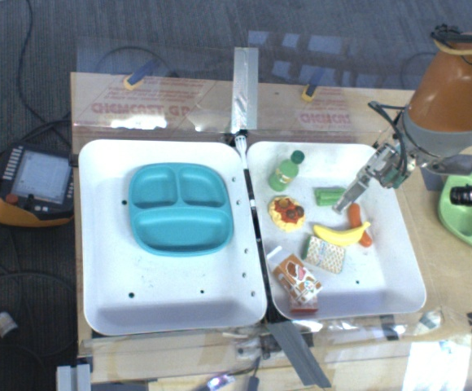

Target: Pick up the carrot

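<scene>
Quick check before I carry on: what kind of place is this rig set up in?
Probably a robotics lab, not a kitchen: two white bins on a bench, toy food like a banana, a handheld control unit and loose cables on grey carpet.

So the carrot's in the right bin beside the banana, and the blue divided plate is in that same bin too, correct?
Not quite. The camera view shows the carrot in the right bin beside the banana, but the blue divided plate lies in the left bin.
</scene>
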`<state>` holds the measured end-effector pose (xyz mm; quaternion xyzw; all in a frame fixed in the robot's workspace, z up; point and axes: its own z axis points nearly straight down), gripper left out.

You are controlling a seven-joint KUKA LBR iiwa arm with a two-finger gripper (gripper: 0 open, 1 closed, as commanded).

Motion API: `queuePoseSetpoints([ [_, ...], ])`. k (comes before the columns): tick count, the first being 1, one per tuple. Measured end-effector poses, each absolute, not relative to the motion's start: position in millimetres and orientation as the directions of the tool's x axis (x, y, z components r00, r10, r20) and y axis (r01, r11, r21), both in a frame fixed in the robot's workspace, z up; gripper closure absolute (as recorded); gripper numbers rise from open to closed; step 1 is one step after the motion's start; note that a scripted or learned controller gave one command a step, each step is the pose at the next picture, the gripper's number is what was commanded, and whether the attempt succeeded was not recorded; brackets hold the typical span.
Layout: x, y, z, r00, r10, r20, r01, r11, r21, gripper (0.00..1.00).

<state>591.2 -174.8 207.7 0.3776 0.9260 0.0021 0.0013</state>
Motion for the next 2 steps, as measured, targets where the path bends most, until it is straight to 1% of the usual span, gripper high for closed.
queuePoseSetpoints([
  [1, 612.7, -139.5, 161.7, -0.869, 0.494, -0.001, 0.494, 0.869, 0.000, 0.00],
  [2, 652.9, -185.5, 247.4, -0.801, 0.599, -0.004, 0.599, 0.801, 0.002, 0.00],
])
